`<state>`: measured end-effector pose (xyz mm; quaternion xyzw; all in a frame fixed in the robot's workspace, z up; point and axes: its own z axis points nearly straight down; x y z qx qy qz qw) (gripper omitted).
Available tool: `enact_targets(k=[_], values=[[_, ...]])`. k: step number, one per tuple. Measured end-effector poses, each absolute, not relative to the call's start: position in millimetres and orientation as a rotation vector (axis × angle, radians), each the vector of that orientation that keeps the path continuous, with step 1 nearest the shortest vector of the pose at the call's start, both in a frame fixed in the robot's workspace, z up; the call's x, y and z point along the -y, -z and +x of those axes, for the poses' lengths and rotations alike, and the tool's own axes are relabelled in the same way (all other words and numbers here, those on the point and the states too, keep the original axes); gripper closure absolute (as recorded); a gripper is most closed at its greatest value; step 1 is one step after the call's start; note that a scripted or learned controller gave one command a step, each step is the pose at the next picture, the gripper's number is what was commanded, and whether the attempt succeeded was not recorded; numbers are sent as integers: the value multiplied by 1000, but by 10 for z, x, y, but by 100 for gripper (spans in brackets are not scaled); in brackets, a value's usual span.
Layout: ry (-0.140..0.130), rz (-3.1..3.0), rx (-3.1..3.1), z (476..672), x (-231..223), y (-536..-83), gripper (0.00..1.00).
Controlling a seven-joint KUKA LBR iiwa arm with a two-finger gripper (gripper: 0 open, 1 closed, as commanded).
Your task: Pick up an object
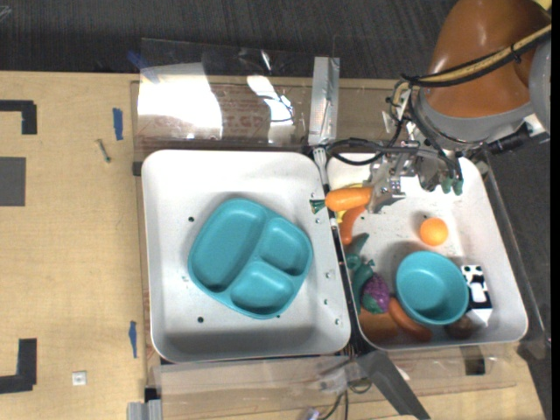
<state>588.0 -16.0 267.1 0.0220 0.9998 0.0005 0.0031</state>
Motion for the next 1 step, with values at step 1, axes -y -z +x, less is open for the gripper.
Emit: enact_targets(k=[1], values=[[-3,-115,-3131,6608,-137,-2538,100]])
